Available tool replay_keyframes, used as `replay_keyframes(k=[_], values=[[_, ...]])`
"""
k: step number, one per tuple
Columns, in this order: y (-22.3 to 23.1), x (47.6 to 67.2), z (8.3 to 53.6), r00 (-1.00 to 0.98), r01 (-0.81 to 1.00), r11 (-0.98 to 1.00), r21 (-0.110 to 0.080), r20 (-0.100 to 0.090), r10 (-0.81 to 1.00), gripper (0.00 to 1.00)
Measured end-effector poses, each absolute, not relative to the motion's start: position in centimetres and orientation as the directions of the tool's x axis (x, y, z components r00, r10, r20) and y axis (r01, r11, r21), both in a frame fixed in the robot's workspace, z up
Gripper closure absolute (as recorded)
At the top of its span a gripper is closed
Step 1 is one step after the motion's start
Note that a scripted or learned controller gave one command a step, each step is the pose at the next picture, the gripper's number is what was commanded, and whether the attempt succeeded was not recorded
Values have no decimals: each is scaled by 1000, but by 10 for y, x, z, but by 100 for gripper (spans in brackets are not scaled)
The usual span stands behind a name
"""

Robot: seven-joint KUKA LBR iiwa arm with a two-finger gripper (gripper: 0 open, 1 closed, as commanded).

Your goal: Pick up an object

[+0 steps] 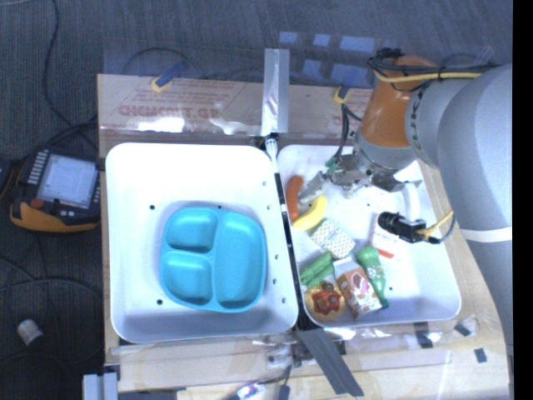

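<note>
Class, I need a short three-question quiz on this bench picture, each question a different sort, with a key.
1. True or false: the blue divided tray lies in the left bin.
2. Which lies nearest the gripper? A banana B pizza toy C green bottle
3. Fill in: the toys are heaped in the ___ bin.

Key: 1 true; 2 A; 3 right.

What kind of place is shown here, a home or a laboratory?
Most likely a robotics laboratory: a robot arm reaches over two white bins on a bench, toy food such as a banana lies in the right bin, and a control pendant sits on the carpet.
</note>
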State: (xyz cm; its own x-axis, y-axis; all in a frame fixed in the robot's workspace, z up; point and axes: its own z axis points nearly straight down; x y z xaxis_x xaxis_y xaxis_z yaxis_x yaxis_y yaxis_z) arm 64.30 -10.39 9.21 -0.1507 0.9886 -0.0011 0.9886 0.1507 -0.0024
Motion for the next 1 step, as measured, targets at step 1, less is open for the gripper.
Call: replay_keyframes(k=[1], values=[[-103,644,99,-151,989,151,-4,3,989,100]])
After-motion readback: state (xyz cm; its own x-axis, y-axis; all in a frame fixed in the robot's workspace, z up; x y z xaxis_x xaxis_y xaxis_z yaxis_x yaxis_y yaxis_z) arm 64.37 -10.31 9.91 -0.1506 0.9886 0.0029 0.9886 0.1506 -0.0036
